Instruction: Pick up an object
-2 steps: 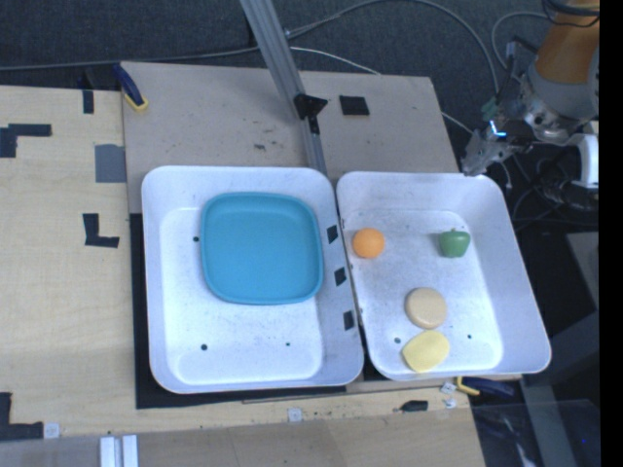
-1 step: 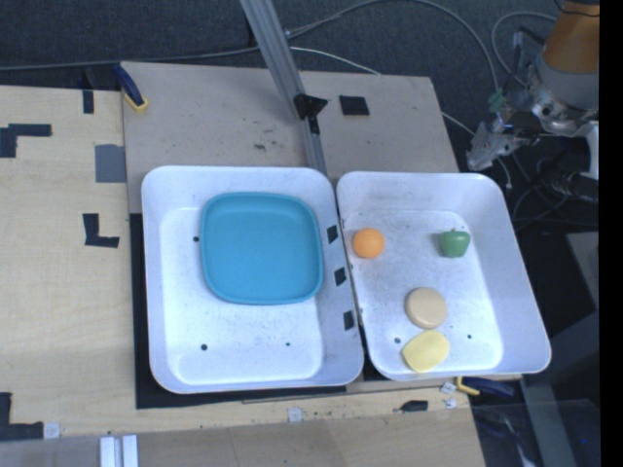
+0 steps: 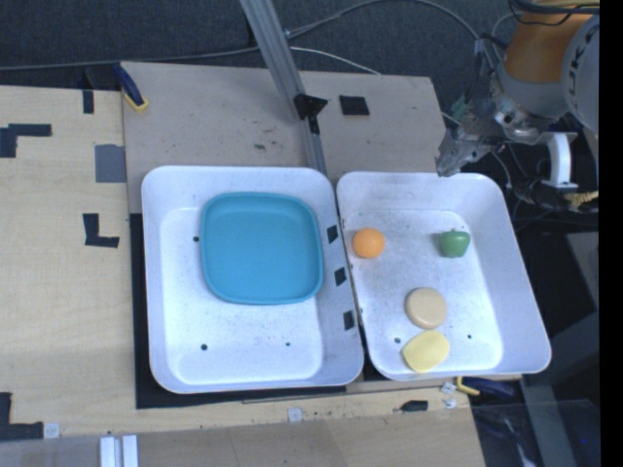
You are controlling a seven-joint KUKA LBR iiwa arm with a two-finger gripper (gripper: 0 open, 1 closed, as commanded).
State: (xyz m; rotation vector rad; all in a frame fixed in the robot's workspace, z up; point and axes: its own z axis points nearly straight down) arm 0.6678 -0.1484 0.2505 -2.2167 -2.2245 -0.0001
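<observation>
Gripper (image 3: 454,159) over right bin's (image 3: 516,261) far rim, finger state unclear, green object (image 3: 453,243) nearby

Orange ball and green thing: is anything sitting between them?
No. In the camera view, only bare white bin floor lies between the orange ball and the green thing.

The hand (image 3: 454,159) hovers at the right bin's (image 3: 516,290) far edge; inside lie an orange ball (image 3: 368,243), green object (image 3: 453,243), and two pale pieces.

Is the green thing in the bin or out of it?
In. The green thing sits on the floor of the right bin.
</observation>
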